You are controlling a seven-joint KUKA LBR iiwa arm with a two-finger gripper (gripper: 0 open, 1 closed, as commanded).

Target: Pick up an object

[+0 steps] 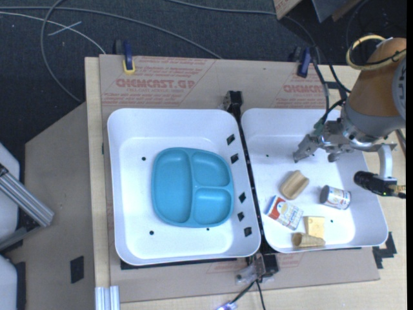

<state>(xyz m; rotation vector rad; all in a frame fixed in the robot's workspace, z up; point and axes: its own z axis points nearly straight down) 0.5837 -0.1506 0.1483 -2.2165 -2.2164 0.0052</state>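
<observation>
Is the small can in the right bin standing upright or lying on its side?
On its side. The small can lies in the right bin with its round end facing left and its silver side wall showing along its length.

The bench (161, 76) (printed brown board) bears two white bins (122, 173) (271, 124) side by side.

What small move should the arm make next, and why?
Probably ease the gripper toward the view's lower left and down over the tan block. The gripper hangs above bare floor at the back of the right bin, with nothing seen between its fingers, and the tan block is the nearest item.
</observation>
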